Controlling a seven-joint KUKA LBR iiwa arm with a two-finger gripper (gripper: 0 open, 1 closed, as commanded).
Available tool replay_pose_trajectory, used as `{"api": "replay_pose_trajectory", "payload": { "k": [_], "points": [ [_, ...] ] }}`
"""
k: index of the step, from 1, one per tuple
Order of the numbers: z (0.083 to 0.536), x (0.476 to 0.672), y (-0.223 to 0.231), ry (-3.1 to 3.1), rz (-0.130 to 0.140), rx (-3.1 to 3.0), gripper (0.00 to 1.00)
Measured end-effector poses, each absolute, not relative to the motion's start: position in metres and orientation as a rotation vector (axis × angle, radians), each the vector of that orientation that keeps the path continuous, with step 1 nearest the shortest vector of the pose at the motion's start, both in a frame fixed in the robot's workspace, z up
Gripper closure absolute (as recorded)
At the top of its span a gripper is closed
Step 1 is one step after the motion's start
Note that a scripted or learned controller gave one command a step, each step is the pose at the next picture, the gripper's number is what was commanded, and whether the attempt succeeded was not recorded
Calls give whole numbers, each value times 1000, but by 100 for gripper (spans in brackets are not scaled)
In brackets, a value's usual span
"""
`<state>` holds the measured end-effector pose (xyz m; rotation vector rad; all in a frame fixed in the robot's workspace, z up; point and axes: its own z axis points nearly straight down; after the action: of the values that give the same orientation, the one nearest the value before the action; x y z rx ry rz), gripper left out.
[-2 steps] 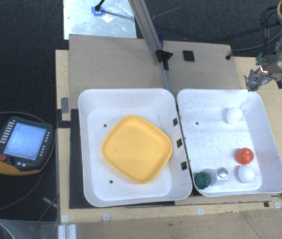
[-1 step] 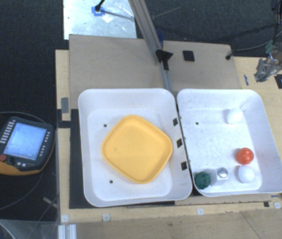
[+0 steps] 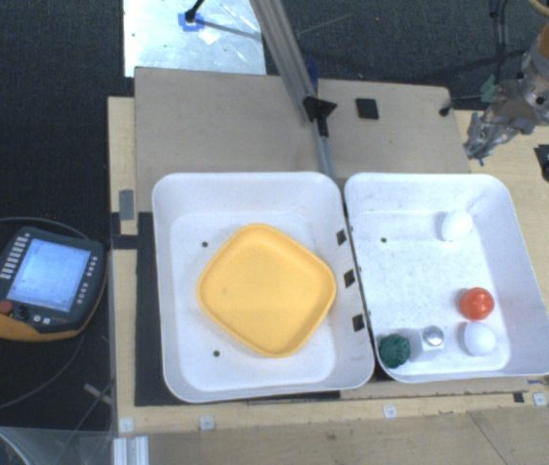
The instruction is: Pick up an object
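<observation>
The gripper is being held above the bench, beyond the right bin's one o'clock corner, nothing seen in it; its opening cannot be told. The approach is judged pending: a descent toward the white ball, near the bin's twelve o'clock, is being called for.

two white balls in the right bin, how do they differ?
Position: one small white ball sits near the far wall of the right shallow white bin; the other white ball sits near the near wall.
Neighbours: the far ball lies alone; the near ball sits just below an orange ball and beside a small grey metallic object.
Shared: both round, white, similar in size.
</observation>
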<state>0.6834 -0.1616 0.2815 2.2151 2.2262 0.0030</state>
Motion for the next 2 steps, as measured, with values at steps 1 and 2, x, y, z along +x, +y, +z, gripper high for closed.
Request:
{"api": "replay_pose_trajectory", "payload": {
  "k": [1, 2],
  "points": [
    [267, 681, -113, 2227, 1, 2217, 100],
    [272, 670, -63, 2226, 3, 2216, 100]
  ]
}}
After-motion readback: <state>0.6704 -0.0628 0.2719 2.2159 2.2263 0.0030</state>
